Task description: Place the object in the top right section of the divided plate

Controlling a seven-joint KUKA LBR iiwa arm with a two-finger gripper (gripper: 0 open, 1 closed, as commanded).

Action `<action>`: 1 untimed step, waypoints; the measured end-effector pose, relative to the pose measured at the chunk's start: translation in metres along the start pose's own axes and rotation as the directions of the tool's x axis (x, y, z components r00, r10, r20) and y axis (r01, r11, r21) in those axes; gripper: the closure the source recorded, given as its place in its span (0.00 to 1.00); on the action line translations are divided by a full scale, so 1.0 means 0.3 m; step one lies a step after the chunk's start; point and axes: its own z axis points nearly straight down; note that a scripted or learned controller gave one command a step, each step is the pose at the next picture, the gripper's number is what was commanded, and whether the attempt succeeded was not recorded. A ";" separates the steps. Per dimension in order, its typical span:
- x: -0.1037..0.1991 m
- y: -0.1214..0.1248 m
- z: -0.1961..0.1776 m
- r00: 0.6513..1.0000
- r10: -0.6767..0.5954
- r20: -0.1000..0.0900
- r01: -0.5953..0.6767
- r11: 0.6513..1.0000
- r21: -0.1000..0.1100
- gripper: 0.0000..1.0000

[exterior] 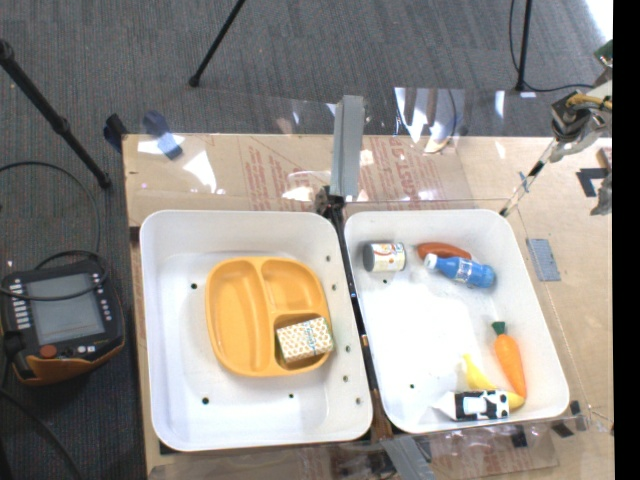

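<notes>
Grey carpet all round, crossed by black tripod legs [225, 28], with a teach pendant [60, 318] on the floor at far left. On the wooden bench [250, 173], two white bins side by side, a grey upright post [347, 153] at their junction and a clear panel behind, washed with glare.

In the left bin [160, 268], a yellow divided plate [235, 313]. In its lower right section, a small patterned box [304, 339], tilted slightly, print too fine to read. Top right section [295, 286] just above the box.

In the right bin [420, 318]: a small can [384, 257] on its side near the top left corner; beside it a reddish oblong item [443, 250], partly hidden behind a blue bottle [462, 272] lying flat; lower right, a toy carrot [509, 360], a banana [478, 375] half covered by a black-and-white carton [482, 405].

At the right edge, well apart from both bins, the gripper [583, 118] amid cables, cut off and overexposed; impossible to tell whether spread or closed. Holds nothing visible.
</notes>
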 end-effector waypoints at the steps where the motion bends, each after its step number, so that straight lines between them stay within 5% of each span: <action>1: 0.003 -0.073 -0.184 1.000 -0.011 -0.002 0.011 1.000 -0.001 0.00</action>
